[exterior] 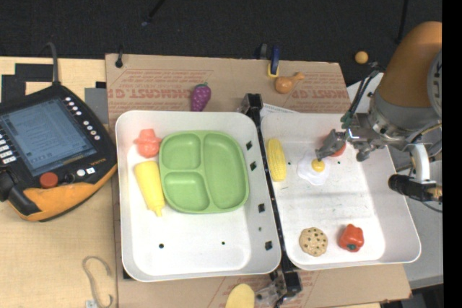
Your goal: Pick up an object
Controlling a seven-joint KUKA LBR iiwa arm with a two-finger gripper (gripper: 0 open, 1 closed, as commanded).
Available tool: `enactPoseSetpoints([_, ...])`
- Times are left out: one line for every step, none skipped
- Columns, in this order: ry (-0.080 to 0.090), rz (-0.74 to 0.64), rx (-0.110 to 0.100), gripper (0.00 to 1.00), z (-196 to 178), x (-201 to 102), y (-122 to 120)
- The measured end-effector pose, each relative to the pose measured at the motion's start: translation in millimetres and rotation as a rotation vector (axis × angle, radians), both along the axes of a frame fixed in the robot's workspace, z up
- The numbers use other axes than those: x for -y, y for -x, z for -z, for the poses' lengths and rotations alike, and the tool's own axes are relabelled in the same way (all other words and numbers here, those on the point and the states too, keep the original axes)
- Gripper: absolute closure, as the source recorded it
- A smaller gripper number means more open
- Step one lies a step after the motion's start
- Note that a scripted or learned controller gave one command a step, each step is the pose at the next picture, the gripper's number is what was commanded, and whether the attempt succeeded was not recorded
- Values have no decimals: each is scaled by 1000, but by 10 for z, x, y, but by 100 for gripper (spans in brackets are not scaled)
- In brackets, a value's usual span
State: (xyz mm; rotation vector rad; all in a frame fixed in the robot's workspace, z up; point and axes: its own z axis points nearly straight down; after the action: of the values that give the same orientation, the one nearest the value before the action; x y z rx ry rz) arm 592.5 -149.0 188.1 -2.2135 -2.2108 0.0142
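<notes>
We see the gripper (330,148) (fingers together) above the egg (315,169), frame right; corn (276,159) left, cookie (313,242) and pepper (351,237) below.

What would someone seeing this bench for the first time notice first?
Probably the bright green divided plate in the left bin, with a yellow bottle lying along its left side and a pink toy above that. Next, the grey and orange arm reaching in from the right, its gripper low over the right bin beside a fried egg toy.
</notes>
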Motion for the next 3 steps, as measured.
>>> enactPoseSetpoints([2,-2,13,0,-84,2,-29])
enactPoseSetpoints([2,-3,10,0,383,58,-16])
enactPoseSetpoints([1,-7,10,0,1012,-22,-38])
